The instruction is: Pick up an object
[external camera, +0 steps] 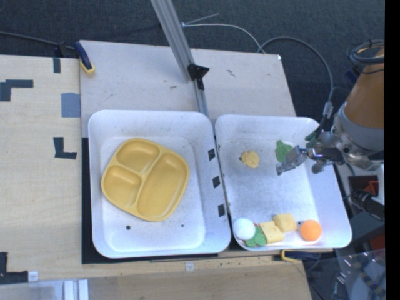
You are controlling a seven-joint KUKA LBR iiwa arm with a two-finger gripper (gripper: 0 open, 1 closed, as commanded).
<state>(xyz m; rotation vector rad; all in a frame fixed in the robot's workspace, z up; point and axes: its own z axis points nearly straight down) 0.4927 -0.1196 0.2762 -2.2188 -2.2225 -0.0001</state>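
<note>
The arm enters from the right and holds its gripper (289, 163) low over the right bin (325, 195), near that bin's far right part. The fingers point left and slightly down. Whether they are spread or closed cannot be told from this view, since the fingertips are small and blurred against the white floor.

A green object (285, 149) lies just beyond the fingertips, on their far side, touching them or very nearly so. It is not visibly between the fingers, so no grasp can be confirmed. A small yellow lump (250, 159) sits to the left of the gripper, near but clearly apart.

Toward the near rim, well below the gripper, a cluster rests along the bin's front edge: a white ball (244, 229), a yellow block (271, 232) touching a second yellow piece (285, 222), and an orange ball (310, 230) at the right end. A scrap of green shows under the white ball.

Well to the left of the gripper, the left bin (100, 167) holds a yellow divided tray (145, 179), lying flat.

Task status, as a judgement: the approach appears complete or nearly so, with the green object the likely target. Closing on it, confirming the hold, and lifting all remain to be done. Every object rests on a bin floor; nothing is raised.
</note>
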